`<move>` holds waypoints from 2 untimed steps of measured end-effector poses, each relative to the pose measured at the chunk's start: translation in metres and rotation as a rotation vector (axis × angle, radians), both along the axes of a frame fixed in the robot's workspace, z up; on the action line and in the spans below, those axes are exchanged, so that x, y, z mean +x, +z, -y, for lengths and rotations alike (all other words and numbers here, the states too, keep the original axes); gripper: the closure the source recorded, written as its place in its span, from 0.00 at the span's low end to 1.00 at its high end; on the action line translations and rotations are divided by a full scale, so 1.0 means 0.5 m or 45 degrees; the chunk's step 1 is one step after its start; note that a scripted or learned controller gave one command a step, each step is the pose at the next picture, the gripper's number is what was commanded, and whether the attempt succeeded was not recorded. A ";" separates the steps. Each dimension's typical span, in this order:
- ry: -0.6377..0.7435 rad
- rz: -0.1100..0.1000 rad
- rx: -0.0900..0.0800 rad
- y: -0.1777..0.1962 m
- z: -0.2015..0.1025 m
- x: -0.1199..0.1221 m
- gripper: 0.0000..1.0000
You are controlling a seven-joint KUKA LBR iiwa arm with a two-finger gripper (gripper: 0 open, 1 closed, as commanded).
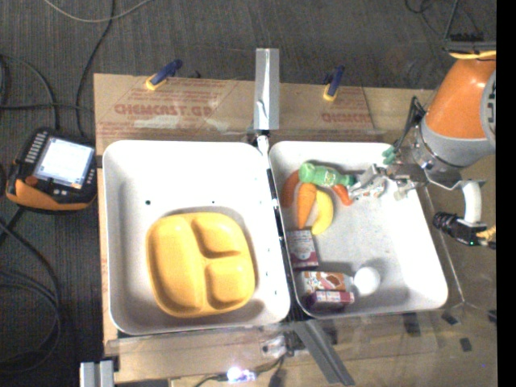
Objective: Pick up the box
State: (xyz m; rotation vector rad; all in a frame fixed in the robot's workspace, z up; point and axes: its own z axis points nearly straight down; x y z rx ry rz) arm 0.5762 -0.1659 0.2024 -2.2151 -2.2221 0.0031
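camera view: reach phase, nothing grasped yet. best to come down straight over the box point(325, 289), squeeze across its short sides, avoid nudging the white ball point(366, 280) touching its right end. pincer point(369, 181) hovering over upper part of right bin point(419, 240), near green toy point(322, 174); cannot tell if released or clenched. box lying flat at bin's front edge, well apart from pincer, toward lower left.

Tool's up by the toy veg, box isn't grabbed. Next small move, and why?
Probably shift the tool toward the right bin's near-left corner, over the box. It now hovers near the green toy, well away from the box, which lies beside the white ball.
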 end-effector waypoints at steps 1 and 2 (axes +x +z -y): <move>-0.036 0.017 -0.003 -0.227 -0.017 -0.125 0.00; -0.162 0.019 -0.006 -0.227 0.066 0.092 0.00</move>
